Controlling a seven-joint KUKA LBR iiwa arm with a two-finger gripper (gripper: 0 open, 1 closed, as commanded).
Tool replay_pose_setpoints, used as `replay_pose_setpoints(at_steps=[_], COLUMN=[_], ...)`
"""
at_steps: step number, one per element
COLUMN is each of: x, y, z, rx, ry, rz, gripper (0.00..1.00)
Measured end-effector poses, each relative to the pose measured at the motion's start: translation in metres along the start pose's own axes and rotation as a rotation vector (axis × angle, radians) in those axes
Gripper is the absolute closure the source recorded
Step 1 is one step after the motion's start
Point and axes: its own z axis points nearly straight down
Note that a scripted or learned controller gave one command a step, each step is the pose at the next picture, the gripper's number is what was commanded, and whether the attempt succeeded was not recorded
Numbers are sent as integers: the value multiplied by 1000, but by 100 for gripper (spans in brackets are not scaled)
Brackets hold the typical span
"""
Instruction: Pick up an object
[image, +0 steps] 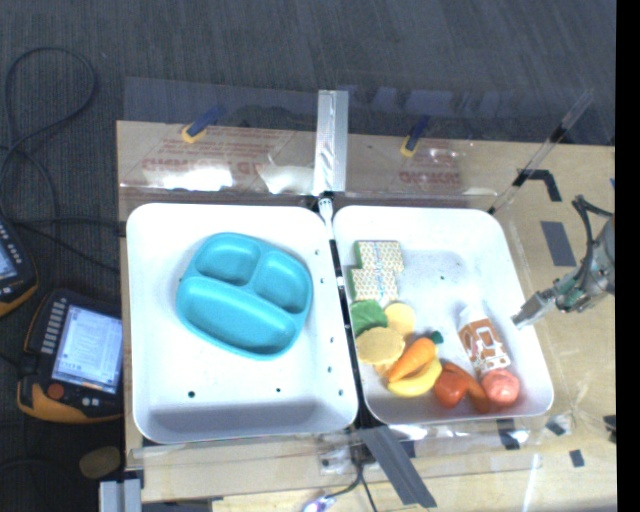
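nearest edge of right bin (520, 270): tomato (503, 388), banana (418, 381), carrot (413, 357), carton (482, 345). farther: green toy (367, 314), checked box (375, 262). left bin (150, 300): blue plate (245, 292). gripper (527, 313) at right bin's right rim, holds nothing; finger state cannot tell.

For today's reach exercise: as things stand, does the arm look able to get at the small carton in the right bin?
Probably yes. The small carton lies near the right bin's right wall, on the arm's side, with nothing on top of it; a red fruit sits at its lower end.
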Motion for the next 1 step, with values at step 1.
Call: replay_pose_setpoints(at_steps=[1], x=[0], y=[0], z=[0], rx=[0], ry=[0], rz=[0], gripper=[0])
